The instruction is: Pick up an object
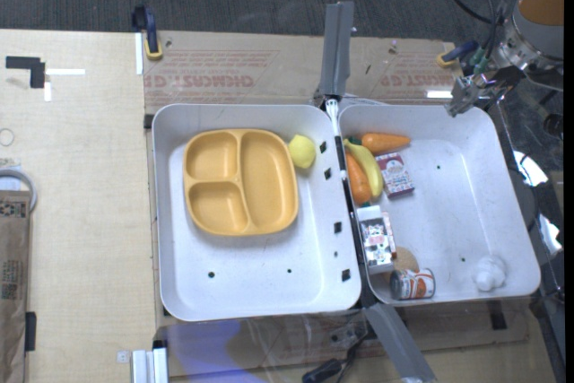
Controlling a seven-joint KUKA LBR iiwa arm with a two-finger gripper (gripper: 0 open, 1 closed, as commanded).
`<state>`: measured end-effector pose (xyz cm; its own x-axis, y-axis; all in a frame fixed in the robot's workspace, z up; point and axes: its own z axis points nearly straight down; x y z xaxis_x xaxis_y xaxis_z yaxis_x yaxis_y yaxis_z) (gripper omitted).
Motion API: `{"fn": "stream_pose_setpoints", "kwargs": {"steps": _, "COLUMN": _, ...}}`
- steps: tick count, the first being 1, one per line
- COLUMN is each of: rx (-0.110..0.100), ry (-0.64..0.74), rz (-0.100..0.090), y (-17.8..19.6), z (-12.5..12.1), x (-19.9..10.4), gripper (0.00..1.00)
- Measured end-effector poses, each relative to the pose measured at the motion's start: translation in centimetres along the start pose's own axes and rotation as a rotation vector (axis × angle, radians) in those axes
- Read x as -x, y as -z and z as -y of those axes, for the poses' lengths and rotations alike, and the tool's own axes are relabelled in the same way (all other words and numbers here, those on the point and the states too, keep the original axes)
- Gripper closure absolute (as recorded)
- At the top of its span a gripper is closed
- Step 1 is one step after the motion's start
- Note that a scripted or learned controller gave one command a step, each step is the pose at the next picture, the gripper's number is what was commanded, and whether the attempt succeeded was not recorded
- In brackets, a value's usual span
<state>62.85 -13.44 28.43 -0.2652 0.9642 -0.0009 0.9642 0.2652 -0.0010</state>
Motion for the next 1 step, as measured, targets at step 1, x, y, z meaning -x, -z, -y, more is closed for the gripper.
{"fn": "stream_pose_setpoints", "kwargs": {"steps": 1, "rx": -0.002, "ry": -0.342, "rz": 0.001, "y": 6.86, "z": 1.25, "x": -4.28, "gripper": 1.0}}
